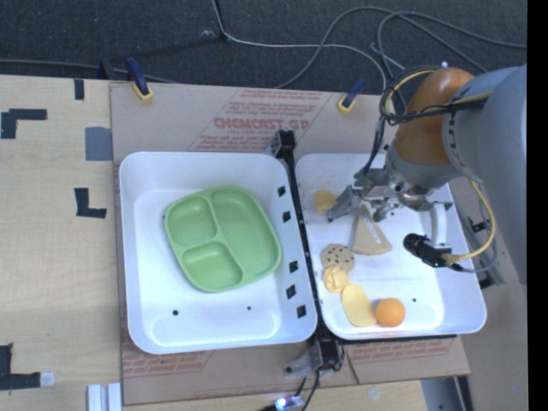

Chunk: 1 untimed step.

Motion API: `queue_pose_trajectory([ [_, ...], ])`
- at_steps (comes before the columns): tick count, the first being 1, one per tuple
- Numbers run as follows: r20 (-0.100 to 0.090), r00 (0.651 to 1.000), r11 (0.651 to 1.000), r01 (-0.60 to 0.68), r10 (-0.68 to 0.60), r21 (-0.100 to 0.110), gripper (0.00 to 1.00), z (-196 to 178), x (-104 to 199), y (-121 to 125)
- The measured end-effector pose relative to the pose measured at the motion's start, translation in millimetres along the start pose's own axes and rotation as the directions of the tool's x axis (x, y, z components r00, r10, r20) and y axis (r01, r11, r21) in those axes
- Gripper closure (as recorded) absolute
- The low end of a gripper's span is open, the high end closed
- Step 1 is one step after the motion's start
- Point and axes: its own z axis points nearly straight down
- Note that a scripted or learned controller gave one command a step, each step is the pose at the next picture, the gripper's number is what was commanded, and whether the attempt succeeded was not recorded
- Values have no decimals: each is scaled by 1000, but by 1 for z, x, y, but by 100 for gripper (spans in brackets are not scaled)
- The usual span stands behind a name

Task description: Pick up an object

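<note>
Tan wedge [372, 238] in right bin [462, 315], just below pincer [364, 208], pincer fingers spread apart, gripping nothing.

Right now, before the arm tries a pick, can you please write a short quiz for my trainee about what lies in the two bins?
1. True or false: the green divided plate lies in the left bin.
2. Which item lies nearest the front edge of the right bin?
A. the orange ball
B. the tan wedge
C. the cookie
3. Fill in: the gripper hovers over the ____ bin.

Key
1. True. The plate has three compartments and rests alone there.
2. A. The ball sits beside the pale yellow piece, at the front.
3. Right. It hangs near the wedge, in the bin's rear half.
</note>
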Motion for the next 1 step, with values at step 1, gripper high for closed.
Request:
queue_pose_trajectory([
  [1, -1, 1000, 1000, 2, -2, -3, 100, -13, 1, 1],
])
